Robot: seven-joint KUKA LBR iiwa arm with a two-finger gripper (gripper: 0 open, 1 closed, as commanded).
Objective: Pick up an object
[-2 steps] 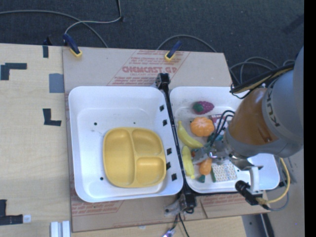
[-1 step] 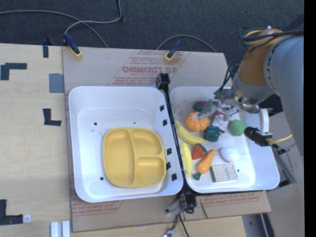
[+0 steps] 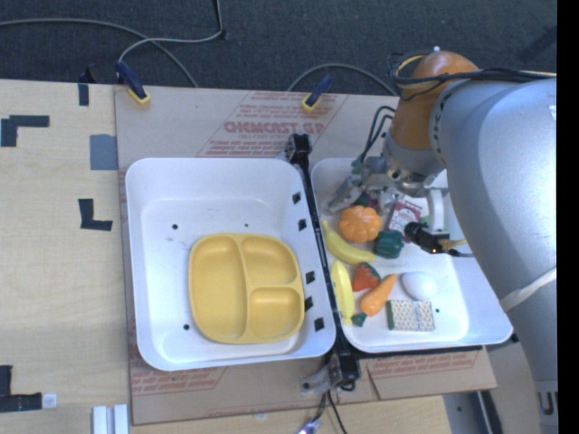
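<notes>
My gripper (image 3: 362,193) is down in the back left part of the right bin (image 3: 470,319), just above an orange round fruit (image 3: 360,224). Around the fruit lie a yellow banana (image 3: 349,250), a green pepper (image 3: 389,243) and a red-and-white packet (image 3: 406,212). Nearer the front are a second banana (image 3: 344,292), a red piece (image 3: 364,277), a carrot (image 3: 379,293), a white egg (image 3: 418,286) and a speckled cracker (image 3: 412,315). The wrist hides how the gripper stands and whether it touches anything.
The left bin (image 3: 158,206) holds a yellow divided plate (image 3: 244,287). The grey arm (image 3: 507,170) covers the right bin's back right side. Black clips (image 3: 298,147) sit on the divider between the bins. Cables run across the dark floor behind the bench.
</notes>
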